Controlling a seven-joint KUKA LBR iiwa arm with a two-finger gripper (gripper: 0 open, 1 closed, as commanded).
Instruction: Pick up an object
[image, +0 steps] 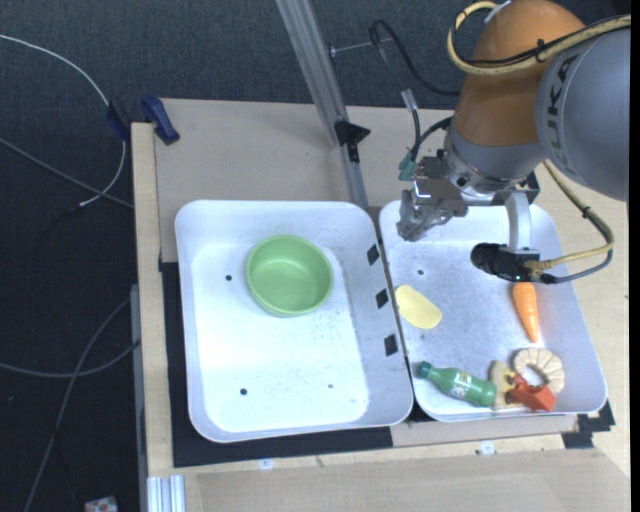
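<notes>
My gripper (415, 226) hangs over the far left corner of the right bin (575, 330), with nothing visible between its fingers. Below it, a pale yellow piece (418, 307) lies near the bin's left wall. An orange carrot (527, 309) rests toward the right side. Along the near edge lie a green bottle (458, 384), a tan ring-shaped toy (538, 368) and a red piece (530, 397). A green bowl (289, 275) sits in the left bin (210, 400).
A slanted metal pole (325, 90) rises behind the bins. A black camera unit (503, 261) with a yellow cable hangs off the arm over the right bin. Black clips (381, 297) line the seam between the bins.
</notes>
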